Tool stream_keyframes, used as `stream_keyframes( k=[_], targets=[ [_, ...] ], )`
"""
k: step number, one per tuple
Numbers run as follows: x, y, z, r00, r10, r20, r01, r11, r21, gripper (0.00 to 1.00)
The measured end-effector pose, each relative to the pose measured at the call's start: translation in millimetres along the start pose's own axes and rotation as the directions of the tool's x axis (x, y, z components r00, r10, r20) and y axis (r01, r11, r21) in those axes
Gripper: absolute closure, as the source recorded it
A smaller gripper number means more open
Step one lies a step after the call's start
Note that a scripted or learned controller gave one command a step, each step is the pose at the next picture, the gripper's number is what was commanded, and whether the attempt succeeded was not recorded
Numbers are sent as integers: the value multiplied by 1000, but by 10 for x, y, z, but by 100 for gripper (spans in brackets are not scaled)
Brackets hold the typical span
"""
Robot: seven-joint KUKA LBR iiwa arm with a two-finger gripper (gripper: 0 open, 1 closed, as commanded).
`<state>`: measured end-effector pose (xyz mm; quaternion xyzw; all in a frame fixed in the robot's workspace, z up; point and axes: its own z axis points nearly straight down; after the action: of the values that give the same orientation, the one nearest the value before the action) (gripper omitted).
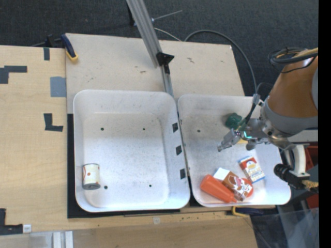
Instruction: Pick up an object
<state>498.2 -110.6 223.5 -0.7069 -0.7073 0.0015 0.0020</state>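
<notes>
My gripper (230,140) hangs over the middle of the right bin (207,112), its fingers open and pointing left with nothing between them. A small green object (233,121) lies just above it, close to the fingers but apart from them. Along the bin's front lie an orange tube-like object (216,188), a brown and red packet (239,185), a small white piece (221,173) and a little orange and blue carton (252,169). A small white and brown can (91,176) stands in the left bin's (124,99) front left corner.
A grey metal pole (147,27) slants down from the top to the ridge between the bins. A black cable (227,43) curves over the bench behind the right bin. The arm's orange band (292,87) looms over the right bin's right edge.
</notes>
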Motion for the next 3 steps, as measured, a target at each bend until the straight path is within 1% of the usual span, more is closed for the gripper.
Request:
stream_keyframes(
  k=[1, 2, 3],
  targets=[
    [0, 5, -18, 1000, -1, 0, 1, 1000, -3, 0],
    [93, 46, 555, 1000, 0, 0, 0, 1000, 3, 0],
    [61, 89, 1019, 1000, 0, 0, 0, 1000, 3, 0]
  ],
)
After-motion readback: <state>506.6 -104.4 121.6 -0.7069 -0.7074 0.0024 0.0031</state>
